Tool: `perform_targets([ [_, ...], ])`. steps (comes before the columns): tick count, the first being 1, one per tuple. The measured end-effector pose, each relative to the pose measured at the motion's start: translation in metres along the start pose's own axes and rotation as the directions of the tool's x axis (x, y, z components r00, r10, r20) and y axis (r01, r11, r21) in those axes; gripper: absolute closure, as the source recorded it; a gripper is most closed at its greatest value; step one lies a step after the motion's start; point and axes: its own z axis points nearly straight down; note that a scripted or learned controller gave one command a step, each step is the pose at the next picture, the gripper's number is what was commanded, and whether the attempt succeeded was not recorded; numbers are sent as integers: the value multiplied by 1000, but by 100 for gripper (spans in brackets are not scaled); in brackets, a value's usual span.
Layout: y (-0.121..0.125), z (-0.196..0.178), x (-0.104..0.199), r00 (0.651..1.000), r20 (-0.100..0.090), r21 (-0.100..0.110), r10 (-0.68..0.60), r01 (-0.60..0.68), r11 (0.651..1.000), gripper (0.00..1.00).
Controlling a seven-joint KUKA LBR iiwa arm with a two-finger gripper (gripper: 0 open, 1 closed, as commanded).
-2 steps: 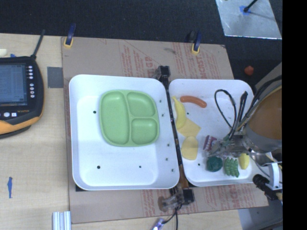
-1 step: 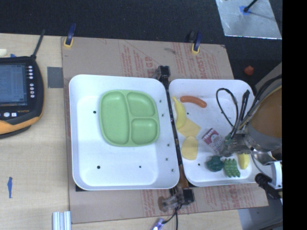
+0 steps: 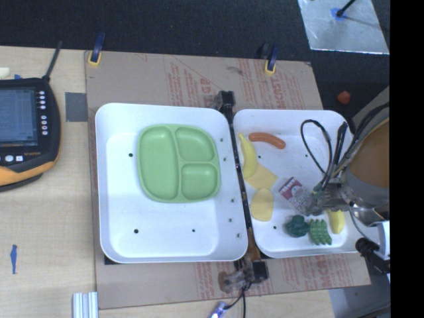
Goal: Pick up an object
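Note:
The right bin holds several small items: an orange sausage, a yellow banana, two pale yellow pieces, a red-and-white packet, a dark green broccoli-like toy, a lighter green ridged toy and a small yellow piece. My gripper is low in the bin's near right part, just above the green toys and right of the packet. Black cables loop over it.
The left bin carries a green divided plate. A tablet-like pendant lies on the bench at far left. The grey arm with its orange band covers the right bin's right rim.

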Motion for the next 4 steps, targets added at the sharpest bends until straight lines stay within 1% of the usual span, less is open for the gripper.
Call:
perform_targets([
  [2, 0, -20, -2, 1000, 9, -4, -6, 7, 1000, 100],
  [3, 0, -20, -2, 1000, 9, -4, -7, 7, 1000, 0],
  [4, 114, -103, -1, 1000, -5, -1, 6, -6, 1000, 0],
])
